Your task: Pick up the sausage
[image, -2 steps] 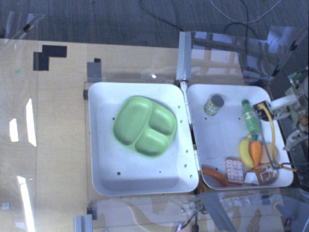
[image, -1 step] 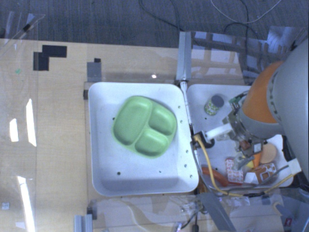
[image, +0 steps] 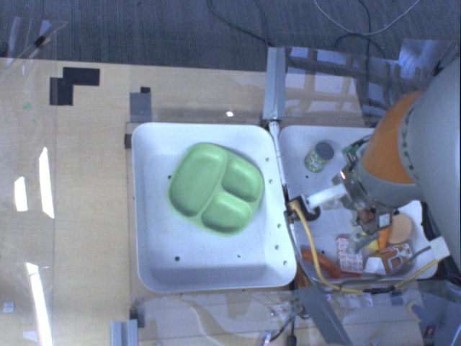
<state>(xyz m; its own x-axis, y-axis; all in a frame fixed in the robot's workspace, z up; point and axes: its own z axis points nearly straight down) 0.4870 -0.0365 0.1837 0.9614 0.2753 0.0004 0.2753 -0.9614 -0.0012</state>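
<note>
A: Start with the big things. What worries you on this bench (image: 79, 215)?

B: The arm (image: 425, 143). It hangs over the right bin (image: 295, 146) and hides much of it, so any descent from here is into a crowded corner.

A: And the left bin (image: 155, 265)?

B: No trouble there. It holds a green divided plate (image: 216, 187), well apart from the work.

A: Where is the sausage?

B: I take it to be the reddish, long piece (image: 322, 262) lying near the front left corner of the right bin, close to the wall. The claw (image: 364, 218) sits to the right of it and farther back, over a heap of small things. Whether the claw is open or closed, I cannot tell; nothing shows in its grip.

A: So the risks?

B: First, it could come down on the wrong thing: a printed packet (image: 350, 255) lies just beside the sausage, and a round tan piece (image: 400, 228) is near the claw. Second, the bin wall may block a clean grasp. Third, a yellow cable (image: 304, 231) curves right by the sausage and could be snagged or pinched.

A: And the little can (image: 318, 157)?

B: Near the back, apart from it all. The least concern.
</note>
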